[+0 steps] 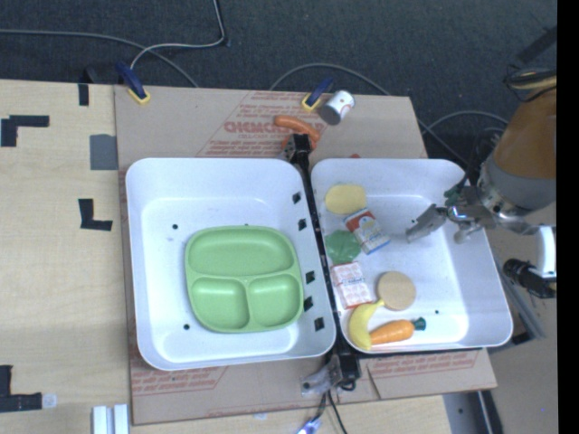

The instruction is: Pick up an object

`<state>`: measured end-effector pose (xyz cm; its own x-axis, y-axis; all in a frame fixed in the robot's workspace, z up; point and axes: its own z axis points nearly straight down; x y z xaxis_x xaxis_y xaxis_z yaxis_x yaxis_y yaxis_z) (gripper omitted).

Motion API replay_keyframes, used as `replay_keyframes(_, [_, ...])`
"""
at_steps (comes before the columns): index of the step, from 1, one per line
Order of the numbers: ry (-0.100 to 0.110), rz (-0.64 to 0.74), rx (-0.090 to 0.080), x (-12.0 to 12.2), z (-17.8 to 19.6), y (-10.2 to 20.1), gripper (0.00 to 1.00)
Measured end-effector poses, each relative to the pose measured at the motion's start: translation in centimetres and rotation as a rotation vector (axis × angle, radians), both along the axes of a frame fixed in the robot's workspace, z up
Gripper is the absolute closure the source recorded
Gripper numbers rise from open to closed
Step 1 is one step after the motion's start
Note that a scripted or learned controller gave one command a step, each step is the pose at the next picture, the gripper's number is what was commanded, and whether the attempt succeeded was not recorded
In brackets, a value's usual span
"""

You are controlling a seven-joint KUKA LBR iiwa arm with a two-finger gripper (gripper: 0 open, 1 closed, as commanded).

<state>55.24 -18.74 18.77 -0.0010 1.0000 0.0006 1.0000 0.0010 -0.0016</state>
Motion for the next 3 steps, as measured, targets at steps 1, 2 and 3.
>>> replay_keyframes(1, [-0.002,-0.001,0.0,-5.2,-10.2,4.2,0.0])
replay_keyframes(2, [-0.003,-0.001,-0.001,-5.1,-9.2,4.1,1.0])
replay_keyframes(3, [-0.002,0.001,0.0,2.3,-0.3,9.8,1.0])
